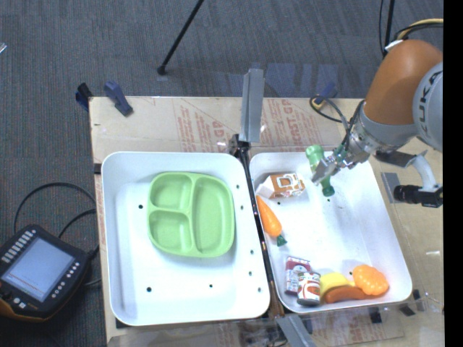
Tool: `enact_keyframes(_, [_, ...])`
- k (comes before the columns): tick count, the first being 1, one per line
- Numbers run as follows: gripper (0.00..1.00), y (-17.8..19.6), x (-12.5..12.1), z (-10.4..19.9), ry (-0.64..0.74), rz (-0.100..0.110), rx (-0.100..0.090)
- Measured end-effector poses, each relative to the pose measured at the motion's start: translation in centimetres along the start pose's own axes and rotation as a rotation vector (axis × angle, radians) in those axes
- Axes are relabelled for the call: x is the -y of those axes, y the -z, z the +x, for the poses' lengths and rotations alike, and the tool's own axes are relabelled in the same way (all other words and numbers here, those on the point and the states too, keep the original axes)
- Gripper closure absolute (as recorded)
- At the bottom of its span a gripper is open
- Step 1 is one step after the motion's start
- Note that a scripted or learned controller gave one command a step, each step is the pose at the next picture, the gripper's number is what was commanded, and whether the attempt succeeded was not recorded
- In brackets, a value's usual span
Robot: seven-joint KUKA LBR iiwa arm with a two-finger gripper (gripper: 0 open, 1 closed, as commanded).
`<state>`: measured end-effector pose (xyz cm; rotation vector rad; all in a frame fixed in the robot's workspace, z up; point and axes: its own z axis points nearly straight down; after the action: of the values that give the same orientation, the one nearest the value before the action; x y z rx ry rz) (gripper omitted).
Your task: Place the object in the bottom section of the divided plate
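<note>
Gripper point(325, 169) at upper part of right bin point(376, 215), right of frame centre, closed on a green bottle point(320, 166) lifted off the bin floor. Green divided plate point(192, 214) lies flat in left bin point(123, 266), centre-left of frame, well apart from the bottle.

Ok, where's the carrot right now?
The carrot lies in the right bin, against its left wall, just below the small carton and above the can.
</note>
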<state>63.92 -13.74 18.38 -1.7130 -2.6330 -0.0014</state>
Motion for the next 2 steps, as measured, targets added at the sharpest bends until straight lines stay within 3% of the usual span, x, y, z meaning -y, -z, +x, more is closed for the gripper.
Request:
enact_keyframes(1, [1.00, 0.3, -1.0, 9.0, -0.099, 0.003, -0.001])
enact_keyframes(2, [1.00, 0.2, -4.5, 14.5, -0.221, 0.003, 0.000])
